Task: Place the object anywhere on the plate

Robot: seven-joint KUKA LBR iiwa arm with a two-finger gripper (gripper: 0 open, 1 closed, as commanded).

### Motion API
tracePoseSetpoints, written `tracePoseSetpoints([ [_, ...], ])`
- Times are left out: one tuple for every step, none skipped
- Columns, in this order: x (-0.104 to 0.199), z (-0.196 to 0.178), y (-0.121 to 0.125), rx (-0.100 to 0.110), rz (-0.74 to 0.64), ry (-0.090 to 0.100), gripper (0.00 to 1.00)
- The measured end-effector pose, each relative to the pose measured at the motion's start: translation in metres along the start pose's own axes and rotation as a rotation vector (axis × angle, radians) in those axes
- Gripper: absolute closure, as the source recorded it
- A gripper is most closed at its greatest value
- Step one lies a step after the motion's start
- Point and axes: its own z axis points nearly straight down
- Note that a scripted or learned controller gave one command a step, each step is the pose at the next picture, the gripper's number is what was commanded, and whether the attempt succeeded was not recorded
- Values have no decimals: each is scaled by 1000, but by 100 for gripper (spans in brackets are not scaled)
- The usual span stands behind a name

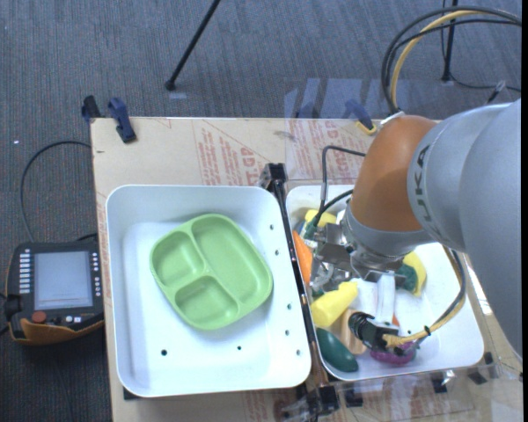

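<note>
A light green plate [211,271] with three compartments lies in the left white bin [132,323], and nothing rests on it. My arm reaches down into the right bin [462,345], its orange band above the wrist. The gripper [334,275] sits low at that bin's left side, among the toys. Just below it lies a yellow object [333,306], and an orange piece [303,258] lies to its left. The wrist hides what is under the gripper.
More toys crowd the right bin: a dark green one [338,350] at the front, a purple one [393,352] beside it, a yellow one [414,265] on the right, another yellow piece [310,218] at the back. A black divider [286,227] separates the bins.
</note>
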Motion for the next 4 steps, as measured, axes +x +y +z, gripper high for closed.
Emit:
tracePoseSetpoints([
  [51,-26,-26,-16,285,2,100],
  [114,-132,-66,-24,365,7,100],
  [150,-61,-51,-13,473,-5,100],
  [198,-159,-38,-25,495,8,100],
])
